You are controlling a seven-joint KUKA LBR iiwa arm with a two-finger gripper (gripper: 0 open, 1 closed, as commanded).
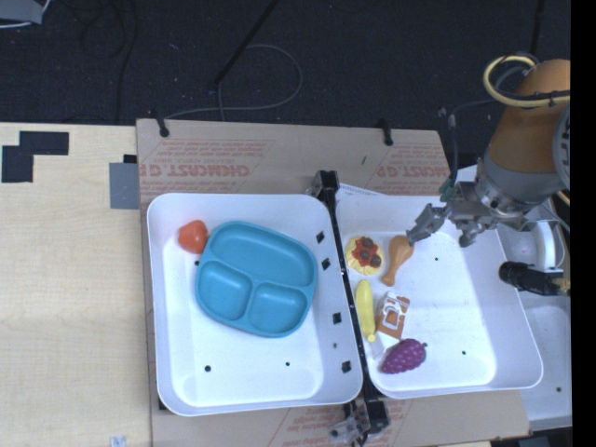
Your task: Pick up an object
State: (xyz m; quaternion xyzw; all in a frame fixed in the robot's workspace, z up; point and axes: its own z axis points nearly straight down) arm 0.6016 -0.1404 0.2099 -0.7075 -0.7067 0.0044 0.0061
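Where right bin (pixel 484 343) sits: five toy foods, one hand (pixel 445 225).

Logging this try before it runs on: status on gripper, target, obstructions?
Gripper open over right bin, holding nothing. Chicken drumstick nearest, just left of the fingers. Pizza toy touches drumstick's left side; corn, grapes lower down.

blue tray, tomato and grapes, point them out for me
blue tray (pixel 253 279): camera view, on its middle divider.
tomato (pixel 193 237): camera view, on its red top.
grapes (pixel 403 355): camera view, on the bunch's middle.
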